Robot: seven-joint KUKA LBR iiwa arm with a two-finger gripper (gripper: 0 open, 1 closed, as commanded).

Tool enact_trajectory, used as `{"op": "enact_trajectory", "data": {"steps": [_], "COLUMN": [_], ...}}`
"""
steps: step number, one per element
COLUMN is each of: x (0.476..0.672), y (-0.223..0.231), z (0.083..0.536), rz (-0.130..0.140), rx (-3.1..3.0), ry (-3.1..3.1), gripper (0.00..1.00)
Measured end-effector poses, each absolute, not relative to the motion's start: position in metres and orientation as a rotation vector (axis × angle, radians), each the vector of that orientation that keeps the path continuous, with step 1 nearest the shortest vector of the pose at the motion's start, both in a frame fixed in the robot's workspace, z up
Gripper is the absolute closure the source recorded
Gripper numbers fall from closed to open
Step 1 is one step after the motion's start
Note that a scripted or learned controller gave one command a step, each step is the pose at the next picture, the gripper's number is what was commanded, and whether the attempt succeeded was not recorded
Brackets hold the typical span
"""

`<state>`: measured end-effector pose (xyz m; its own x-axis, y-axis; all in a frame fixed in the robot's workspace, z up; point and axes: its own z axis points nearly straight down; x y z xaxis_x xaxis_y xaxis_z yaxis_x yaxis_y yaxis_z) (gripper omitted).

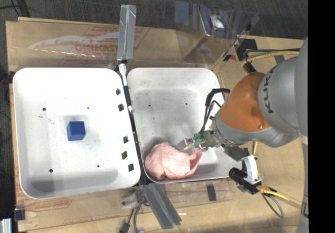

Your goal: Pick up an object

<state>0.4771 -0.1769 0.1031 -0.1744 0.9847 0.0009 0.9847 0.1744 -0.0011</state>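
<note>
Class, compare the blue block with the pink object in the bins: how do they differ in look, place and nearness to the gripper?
The blue block is small, sharp-edged and cubic; the pink object is larger, rounded and lumpy. The blue block sits mid-floor in the left bin; the pink object lies in the right bin, against its near wall. The gripper is at the pink object's edge, far from the blue block. Both rest on white bin floors.

The two bins, left [31,122] and right [167,82], look like smooth white plastic with a faint sheen. The blue cube [76,130] is matt, like foam or plastic. The pink object [170,162] looks like soft, crumpled cloth. The surface [63,38] is tan cardboard, dull, with red print. The arm [282,106] has smooth grey casing and a glossy orange band [241,109].
</note>
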Motion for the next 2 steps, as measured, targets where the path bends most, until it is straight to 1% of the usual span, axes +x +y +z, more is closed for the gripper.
{"op": "enact_trajectory", "data": {"steps": [2], "x": [0.4771], "y": [-0.1769], "z": [0.1031], "rz": [0.001], "rx": [-2.018], "ry": [-2.406], "gripper": [0.00]}}
